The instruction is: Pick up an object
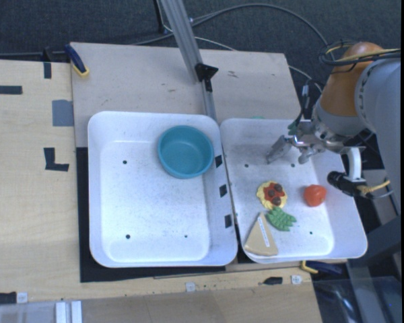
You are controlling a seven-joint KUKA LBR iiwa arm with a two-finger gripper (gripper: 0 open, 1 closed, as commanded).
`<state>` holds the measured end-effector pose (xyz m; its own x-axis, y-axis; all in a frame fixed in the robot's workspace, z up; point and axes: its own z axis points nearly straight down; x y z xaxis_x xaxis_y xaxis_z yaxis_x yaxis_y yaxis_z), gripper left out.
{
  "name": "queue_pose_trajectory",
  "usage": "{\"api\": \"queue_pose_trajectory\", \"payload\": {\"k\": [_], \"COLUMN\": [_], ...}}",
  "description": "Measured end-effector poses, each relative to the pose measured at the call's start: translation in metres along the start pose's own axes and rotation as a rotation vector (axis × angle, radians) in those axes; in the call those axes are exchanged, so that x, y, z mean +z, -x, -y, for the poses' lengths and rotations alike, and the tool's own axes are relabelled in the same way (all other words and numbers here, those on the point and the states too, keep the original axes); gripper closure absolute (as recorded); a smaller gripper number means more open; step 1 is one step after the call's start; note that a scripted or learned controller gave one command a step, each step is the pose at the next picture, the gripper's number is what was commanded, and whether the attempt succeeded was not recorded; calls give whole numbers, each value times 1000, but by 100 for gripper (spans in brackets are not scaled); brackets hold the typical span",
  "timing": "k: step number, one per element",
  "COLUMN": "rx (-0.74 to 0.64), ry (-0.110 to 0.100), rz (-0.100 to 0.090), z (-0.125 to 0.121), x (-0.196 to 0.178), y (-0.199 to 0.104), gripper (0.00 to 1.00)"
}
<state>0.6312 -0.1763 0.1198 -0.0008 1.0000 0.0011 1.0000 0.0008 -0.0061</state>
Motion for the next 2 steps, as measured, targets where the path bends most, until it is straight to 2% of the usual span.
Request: {"api": "queue_pose_trajectory", "payload": {"k": [1, 2], "rx": [0, -1], "ry": [5, 6], "rz": [1, 2], "z": [0, 0], "x": [31, 21], "y": [-1, -1], "gripper": [0, 100]}}
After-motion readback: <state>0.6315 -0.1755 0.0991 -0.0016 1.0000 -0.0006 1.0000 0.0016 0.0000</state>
